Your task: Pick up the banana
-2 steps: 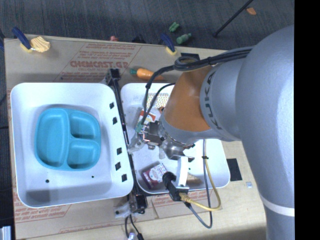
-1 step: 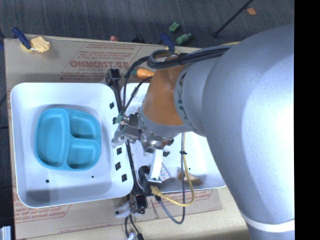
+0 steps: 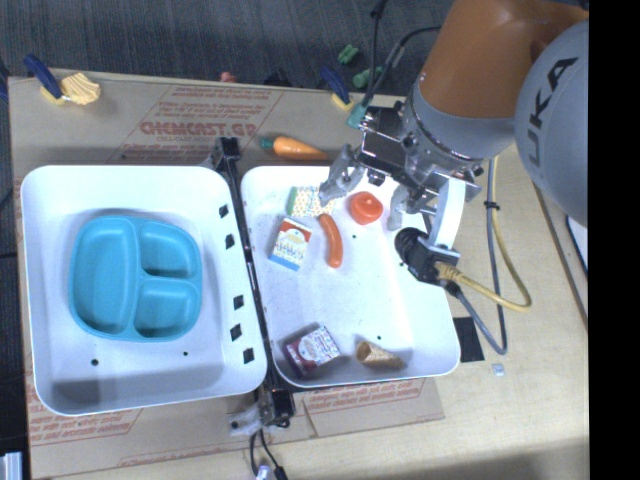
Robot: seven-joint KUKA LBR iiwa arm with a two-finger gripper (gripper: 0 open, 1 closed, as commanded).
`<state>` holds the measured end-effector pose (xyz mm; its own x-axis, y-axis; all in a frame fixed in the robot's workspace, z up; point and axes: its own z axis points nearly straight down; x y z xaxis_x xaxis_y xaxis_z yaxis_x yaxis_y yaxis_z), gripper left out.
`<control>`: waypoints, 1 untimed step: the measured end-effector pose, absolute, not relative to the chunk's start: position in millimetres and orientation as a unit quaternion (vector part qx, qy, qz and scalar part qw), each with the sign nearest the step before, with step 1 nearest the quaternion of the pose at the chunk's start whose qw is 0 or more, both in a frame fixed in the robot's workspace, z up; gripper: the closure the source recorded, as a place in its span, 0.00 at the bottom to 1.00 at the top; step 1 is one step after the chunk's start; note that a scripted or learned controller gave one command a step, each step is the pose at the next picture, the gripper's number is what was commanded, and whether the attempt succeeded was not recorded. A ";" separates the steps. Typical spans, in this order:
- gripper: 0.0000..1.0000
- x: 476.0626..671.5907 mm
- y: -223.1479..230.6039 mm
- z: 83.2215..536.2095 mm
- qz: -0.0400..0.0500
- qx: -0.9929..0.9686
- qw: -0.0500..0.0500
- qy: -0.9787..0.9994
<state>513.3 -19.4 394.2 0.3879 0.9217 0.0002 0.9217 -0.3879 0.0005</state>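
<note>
- Banana: cannot tell where it lies.
- Tool (image 3: 373, 194) sits over the right bin's (image 3: 432, 340) far end, fingers apart.
- Red round thing (image 3: 365, 208) lies between the fingers, beside a sausage (image 3: 333, 241).

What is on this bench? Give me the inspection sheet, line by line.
Surface: cardboard under two white bins, left bin and right bin.
Job's things: nothing seen.
Clutter: blue tray in the left bin; in the right bin, red sausage, red cap, small carton, green box, dark packet and brown wedge; carrot on the cardboard beyond the bins.
Grippers: tool over the right bin's far side, by the red cap.
Cables: yellow cable and black cable run off the wrist.
Surroundings: blue clips at the cardboard's far edge; dark floor.
</note>
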 end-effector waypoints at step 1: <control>0.00 493.0 61.8 324.6 -0.002 0.855 -0.002 0.518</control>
